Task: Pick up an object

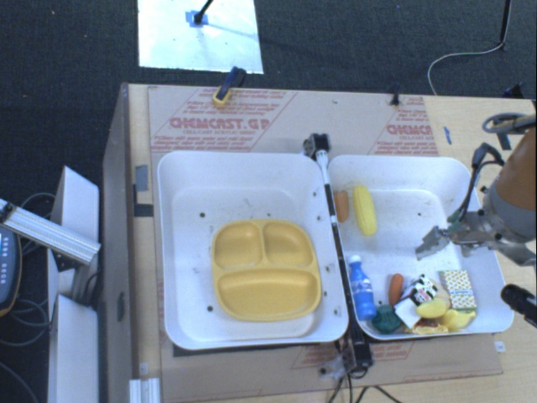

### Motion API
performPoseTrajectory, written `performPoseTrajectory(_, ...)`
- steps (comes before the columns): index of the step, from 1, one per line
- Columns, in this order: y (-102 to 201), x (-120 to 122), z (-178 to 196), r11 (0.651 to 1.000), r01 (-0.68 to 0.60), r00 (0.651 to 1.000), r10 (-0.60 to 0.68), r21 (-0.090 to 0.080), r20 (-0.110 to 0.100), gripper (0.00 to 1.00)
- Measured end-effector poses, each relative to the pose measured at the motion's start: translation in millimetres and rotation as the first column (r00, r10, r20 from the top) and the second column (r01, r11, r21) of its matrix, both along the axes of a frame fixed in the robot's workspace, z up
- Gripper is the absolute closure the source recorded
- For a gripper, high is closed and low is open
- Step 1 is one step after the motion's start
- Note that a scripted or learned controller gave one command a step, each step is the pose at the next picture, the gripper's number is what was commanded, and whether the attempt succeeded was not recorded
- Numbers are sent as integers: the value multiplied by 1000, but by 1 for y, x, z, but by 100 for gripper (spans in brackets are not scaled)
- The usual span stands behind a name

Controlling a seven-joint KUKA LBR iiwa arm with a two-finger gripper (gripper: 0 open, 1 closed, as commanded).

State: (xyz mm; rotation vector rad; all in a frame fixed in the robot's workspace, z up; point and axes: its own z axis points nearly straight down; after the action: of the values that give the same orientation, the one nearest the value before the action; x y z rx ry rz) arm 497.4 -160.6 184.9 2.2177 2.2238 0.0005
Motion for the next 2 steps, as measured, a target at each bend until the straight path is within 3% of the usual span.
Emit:
performPoseTrajectory(1,43,-9,-91,1000,2,1000,-2,0,1,0)
performPoseTrajectory(2,44,-9,-81,1000,1,1000,-1,0,3,100)
